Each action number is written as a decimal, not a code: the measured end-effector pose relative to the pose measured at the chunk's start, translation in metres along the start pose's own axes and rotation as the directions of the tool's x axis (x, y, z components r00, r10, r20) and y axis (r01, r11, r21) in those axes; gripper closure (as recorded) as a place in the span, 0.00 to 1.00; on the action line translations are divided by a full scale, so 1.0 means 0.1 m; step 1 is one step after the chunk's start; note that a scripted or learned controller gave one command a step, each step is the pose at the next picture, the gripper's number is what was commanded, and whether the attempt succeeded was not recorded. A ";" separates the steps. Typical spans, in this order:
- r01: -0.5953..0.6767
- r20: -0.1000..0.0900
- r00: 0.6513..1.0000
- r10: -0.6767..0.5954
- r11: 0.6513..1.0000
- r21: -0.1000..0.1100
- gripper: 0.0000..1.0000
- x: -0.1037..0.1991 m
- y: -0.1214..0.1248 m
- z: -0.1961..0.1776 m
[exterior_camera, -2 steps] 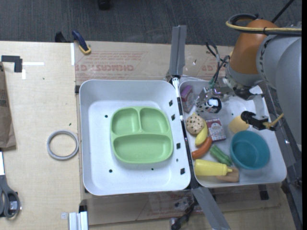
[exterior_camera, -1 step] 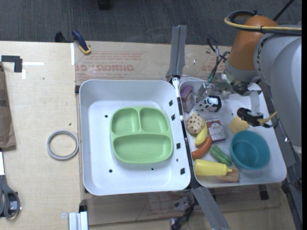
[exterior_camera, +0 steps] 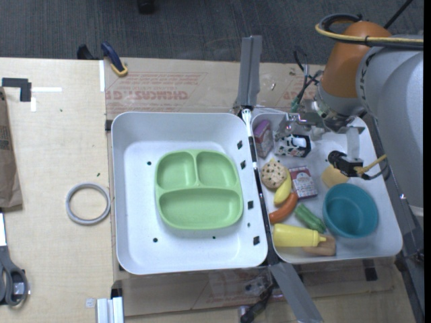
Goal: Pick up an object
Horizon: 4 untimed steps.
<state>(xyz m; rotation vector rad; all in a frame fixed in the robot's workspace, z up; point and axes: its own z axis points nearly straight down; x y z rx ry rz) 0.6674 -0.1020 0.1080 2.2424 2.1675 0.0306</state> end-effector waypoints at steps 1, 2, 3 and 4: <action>0.138 0.005 0.990 -0.138 0.990 -0.004 0.00 -0.03 -0.69 -0.02; 0.091 0.000 0.996 -0.091 0.996 0.000 0.00 -0.03 -0.64 -0.02; 0.127 0.000 0.992 -0.127 0.992 0.000 0.00 -0.06 -0.63 -0.02; 0.144 0.000 0.990 -0.144 0.990 -0.001 0.00 -0.15 -0.58 -0.02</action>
